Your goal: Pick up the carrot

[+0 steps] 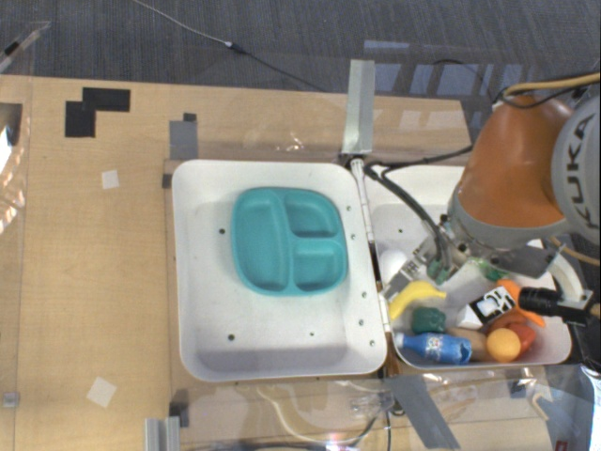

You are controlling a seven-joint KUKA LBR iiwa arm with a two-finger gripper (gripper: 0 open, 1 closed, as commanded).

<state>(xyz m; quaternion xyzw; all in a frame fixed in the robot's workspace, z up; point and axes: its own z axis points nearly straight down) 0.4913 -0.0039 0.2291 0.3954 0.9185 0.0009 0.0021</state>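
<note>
reaching down into the right bin (562, 346), jaws hidden under the wrist, spread impossible to tell. carrot (522, 301) at about three o'clock in that bin, beside the orange ball (505, 345). next: settling squarely over the carrot, then closing.

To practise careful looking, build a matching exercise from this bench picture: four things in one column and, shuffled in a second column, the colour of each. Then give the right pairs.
Things:
1. divided tray in the left bin
2. banana in the right bin
3. bottle lying at the right bin's front edge
4. ball in the right bin

Colours:
A. yellow
B. orange
C. teal
D. blue

Pairs: 1-C, 2-A, 3-D, 4-B
</note>
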